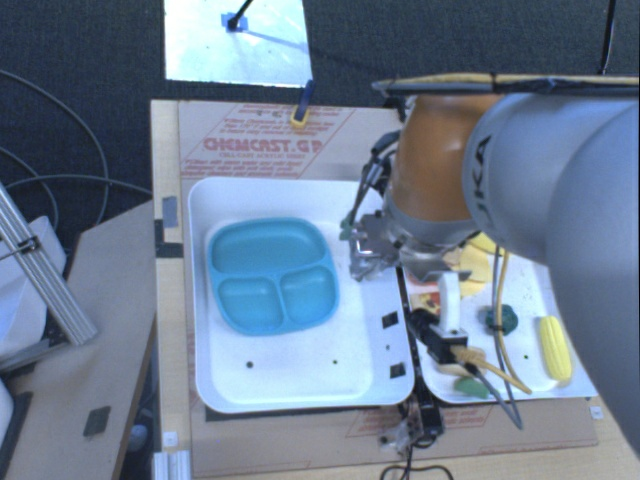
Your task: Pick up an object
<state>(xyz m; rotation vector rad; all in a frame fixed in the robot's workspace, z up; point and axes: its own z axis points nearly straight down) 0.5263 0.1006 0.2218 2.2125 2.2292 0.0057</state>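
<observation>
While the gripper [362,253] hangs low at the left bin's [300,393] right edge, beside the blue tray [270,273], I cannot tell its state or whether it holds anything. By my reading the approach is under way, nothing yet lifted. Candidate objects sit in the right bin [575,386]: a corn cob [555,348] and a green piece [503,318]. Next comes settling over one target.

lab | robot arm [520,178] | white bins [300,388] on bench, loose cables [60,183]

Grey arm [560,168] reaching in from right, orange band above wrist, tool [360,253] pointing down
</observation>
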